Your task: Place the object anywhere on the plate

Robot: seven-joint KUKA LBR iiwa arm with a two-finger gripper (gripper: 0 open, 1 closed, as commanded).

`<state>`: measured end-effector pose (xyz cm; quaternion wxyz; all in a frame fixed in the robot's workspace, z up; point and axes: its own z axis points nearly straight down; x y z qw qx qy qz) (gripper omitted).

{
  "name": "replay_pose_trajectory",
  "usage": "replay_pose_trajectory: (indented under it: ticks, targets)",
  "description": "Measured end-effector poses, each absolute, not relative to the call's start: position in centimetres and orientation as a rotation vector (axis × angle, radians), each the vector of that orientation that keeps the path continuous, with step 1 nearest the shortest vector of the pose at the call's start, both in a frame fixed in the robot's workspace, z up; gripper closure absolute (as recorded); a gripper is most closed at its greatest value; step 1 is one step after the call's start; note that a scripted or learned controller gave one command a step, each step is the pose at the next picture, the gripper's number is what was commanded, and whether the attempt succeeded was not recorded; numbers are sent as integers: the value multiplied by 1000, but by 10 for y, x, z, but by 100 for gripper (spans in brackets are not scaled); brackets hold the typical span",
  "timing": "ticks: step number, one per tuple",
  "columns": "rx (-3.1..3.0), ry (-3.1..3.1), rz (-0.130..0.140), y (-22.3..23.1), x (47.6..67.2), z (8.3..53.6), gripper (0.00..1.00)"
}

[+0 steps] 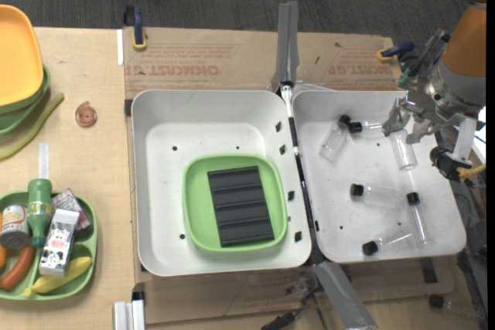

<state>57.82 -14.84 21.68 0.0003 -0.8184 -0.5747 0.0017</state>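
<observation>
Nearest the camera, in the right bin [452, 239], a clear capped vial [393, 242] is seen lying flat by the front wall, with a second vial [418, 219] just behind it and a third vial [373, 194] nearer the bin's middle. In the left bin [155, 259], the green plate [195, 232] is set towards the front, and most of its floor is taken up by a dark ridged block [238, 205]. Bare green is left only as a band around that block.

Further back, a fourth vial [404, 155] lies just below the tool [408, 121], which hangs over the far right part of the right bin. Whether the tool is apart or together cannot be told, and nothing can be made out in its grasp. A fifth vial [333, 142] lies to the tool's left, near the divide between the bins.

The step in hand is judged to be the pick, with the fourth vial the likeliest object. A round, slick tube of this kind is best taken across its body near the middle and square to its axis, so that it is not squeezed out sideways. The descent should be kept clear of the bin wall. For the release, the block's top or the bare green band should be aimed at from low height, since a dropped vial may roll.
</observation>
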Motion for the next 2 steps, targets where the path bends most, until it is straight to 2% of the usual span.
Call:
replay_pose_trajectory:
  ticks: [1, 2]
  targets:
    - [-2571, -1805, 5, -148, 578, 217, 0]
    - [-2663, -1666, 5, -206, 569, 286, 0]
